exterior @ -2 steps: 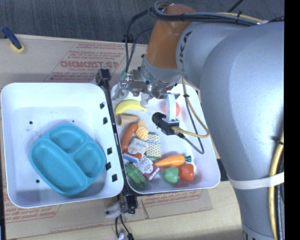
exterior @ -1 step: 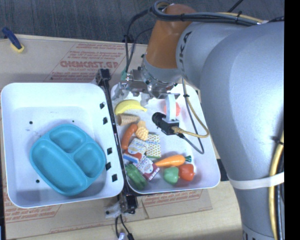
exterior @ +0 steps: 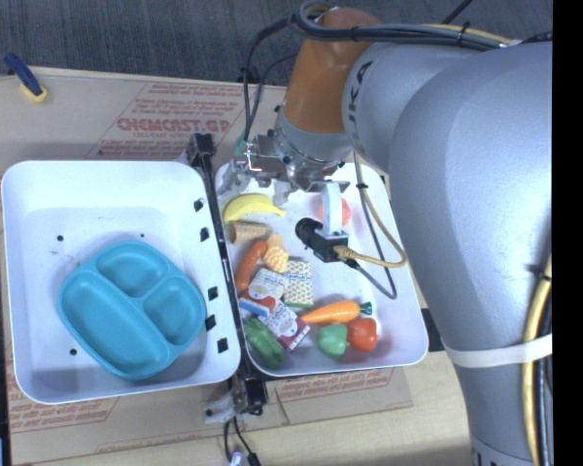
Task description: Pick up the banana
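Observation:
The yellow banana lies curved near the far end of the right bin, close to the divider between the bins. My gripper hangs just above and behind it, under the orange band of the arm, at the bin's far edge. The wrist hides the fingertips, and nothing shows between them.
The right bin also holds a bread piece, carrots, corn, a green pepper, a tomato and small packets. A blue divided plate sits in the left bin. The grey arm covers the right side.

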`<state>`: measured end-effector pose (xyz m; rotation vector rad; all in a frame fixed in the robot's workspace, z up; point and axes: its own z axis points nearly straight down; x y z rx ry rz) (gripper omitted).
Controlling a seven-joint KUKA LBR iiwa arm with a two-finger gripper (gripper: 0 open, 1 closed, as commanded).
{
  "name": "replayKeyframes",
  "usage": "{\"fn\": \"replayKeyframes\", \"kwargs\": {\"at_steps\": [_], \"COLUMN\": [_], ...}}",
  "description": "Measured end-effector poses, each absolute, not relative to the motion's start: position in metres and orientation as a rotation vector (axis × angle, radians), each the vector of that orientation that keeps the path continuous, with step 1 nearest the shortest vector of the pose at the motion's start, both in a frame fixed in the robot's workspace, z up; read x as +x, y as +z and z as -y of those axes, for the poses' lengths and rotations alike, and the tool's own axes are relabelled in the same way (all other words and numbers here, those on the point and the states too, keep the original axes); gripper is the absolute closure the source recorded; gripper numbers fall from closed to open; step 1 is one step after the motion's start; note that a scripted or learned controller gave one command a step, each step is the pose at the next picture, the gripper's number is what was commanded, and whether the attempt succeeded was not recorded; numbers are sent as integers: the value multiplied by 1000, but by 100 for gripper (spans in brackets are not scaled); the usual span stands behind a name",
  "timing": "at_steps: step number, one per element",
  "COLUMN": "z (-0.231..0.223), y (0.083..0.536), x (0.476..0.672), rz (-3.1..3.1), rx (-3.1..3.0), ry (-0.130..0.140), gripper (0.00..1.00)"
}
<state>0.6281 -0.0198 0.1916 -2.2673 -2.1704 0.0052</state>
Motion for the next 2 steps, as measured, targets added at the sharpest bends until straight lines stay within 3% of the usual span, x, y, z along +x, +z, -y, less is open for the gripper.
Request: {"fn": "replayKeyframes", "kwargs": {"at_steps": [2], "z": [20], "y": [192], "x": [628], "rz": [2170], "rx": [-2267], "ry": [5], "gripper": [0]}}
